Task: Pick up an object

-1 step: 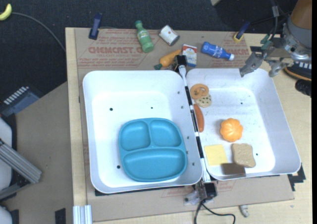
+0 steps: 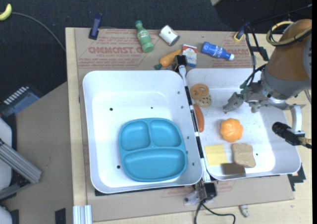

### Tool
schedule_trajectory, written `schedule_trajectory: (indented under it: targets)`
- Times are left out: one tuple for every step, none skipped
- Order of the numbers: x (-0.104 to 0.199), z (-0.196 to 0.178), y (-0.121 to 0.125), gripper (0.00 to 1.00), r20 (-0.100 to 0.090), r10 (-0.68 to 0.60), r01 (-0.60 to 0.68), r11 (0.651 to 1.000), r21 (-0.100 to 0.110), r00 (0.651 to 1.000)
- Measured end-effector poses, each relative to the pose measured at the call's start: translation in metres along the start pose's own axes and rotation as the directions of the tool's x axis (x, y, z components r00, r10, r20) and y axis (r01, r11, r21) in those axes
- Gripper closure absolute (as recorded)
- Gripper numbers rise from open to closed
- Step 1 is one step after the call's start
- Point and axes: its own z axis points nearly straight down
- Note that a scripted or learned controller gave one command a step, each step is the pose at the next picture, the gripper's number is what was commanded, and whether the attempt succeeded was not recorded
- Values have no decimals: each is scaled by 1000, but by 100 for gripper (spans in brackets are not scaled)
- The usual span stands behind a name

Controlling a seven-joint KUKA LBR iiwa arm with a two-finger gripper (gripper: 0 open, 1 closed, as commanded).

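Note:
My gripper hangs over the right bin, in its upper middle. Its two grey fingers are spread open with nothing between them. Just below and left of it lies an orange fruit. A brown cookie with a smaller speckled one lies to the gripper's left. A red sausage rests along the bin's left wall. At the near end are a yellow cheese slice, a bread slice and a dark brown piece.
The left bin holds a blue divided plate. Behind the bins on the bench lie a green bottle, a white can, a small carton, a blue bottle and a carrot. The arm's cables run along the right.

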Motion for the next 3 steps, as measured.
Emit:
schedule_trajectory:
  targets:
    - [41, 66, -41, 0, 0, 0, 0, 1000, -1, 1000]
    - [41, 56, -40, 100, 1, 1, -1, 1000, -3, 1000]
    - [100, -34, -71, 100, 0, -1, 1, 1000, -2, 1000]
